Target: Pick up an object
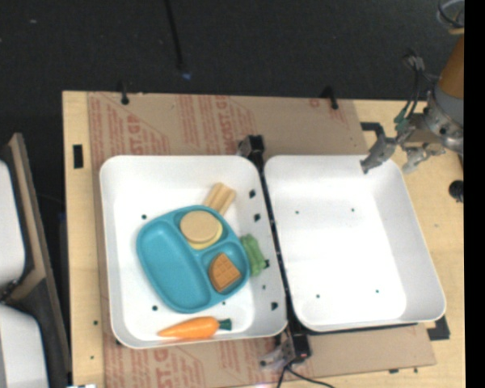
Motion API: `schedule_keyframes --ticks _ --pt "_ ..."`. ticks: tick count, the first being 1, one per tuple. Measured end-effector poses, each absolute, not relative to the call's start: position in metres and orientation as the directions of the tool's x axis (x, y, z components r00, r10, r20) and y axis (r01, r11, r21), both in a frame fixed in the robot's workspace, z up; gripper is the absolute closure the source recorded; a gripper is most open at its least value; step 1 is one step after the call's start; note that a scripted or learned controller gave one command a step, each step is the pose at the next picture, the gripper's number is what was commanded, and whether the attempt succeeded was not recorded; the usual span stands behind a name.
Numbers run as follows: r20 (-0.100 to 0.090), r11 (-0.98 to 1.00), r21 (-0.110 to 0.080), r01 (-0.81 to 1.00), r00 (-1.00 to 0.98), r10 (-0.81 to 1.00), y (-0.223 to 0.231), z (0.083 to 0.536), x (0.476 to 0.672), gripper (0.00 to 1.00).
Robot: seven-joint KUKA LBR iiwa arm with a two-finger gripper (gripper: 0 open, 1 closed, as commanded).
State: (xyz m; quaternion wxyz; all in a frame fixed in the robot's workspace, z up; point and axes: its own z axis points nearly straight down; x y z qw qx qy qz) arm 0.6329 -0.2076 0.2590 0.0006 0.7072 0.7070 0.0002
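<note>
Lying near the front wall of the left bin [113, 217], the toy carrot [192, 327] looks light, hard and smooth; gripping across its thick middle seems safest. The gripper [392, 157] hangs with fingers apart and bare over the right bin's [420, 241] far corner.

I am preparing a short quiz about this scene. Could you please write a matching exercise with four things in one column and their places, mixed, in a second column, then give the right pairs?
Things:
1. carrot
2. round biscuit
3. green piece
4. pincer

Places:
A. above the far right corner of the right bin
B. in the tray's upper compartment
C. near the front wall of the left bin
D. beside the tray's right edge

Pairs: 1-C, 2-B, 3-D, 4-A
</note>
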Motion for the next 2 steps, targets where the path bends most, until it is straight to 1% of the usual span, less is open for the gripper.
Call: schedule_keyframes --ticks 1,2 --pt "0.0 -0.001 -0.004 1.0 0.001 1.0 -0.214 0.201 0.626 0.0" --pt "0.0 -0.001 -0.003 1.0 0.001 1.0 -0.224 0.15 0.629 0.0"
